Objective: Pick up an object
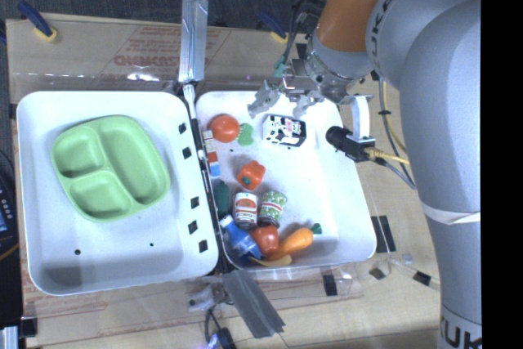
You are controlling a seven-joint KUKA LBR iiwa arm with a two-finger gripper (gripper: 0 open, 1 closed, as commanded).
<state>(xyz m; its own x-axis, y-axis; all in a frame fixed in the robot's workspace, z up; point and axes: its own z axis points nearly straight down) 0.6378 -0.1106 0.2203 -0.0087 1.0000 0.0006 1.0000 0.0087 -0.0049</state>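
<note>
Bare bin floor (pixel 343 192) below the claw (pixel 282 100); black-and-white block (pixel 285 130) just under it, tomato (pixel 223 127) to its lower left.

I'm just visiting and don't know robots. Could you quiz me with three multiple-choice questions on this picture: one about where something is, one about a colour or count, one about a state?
1. Where is the green divided tray?
A. left bin
B. right bin
C. on the bench outside the bins

2. How many compartments does that tray have?
A. two
B. three
C. five

3. Where is the gripper?
A. above the left bin
B. above the right bin's far end, holding nothing
C. pressed on the carrot

Answers: 1 A, the tray lies in the left bin. 2 B, three hollows show. 3 B, its open jaws hang over the right bin near the black-and-white toy, nothing between them.
</note>
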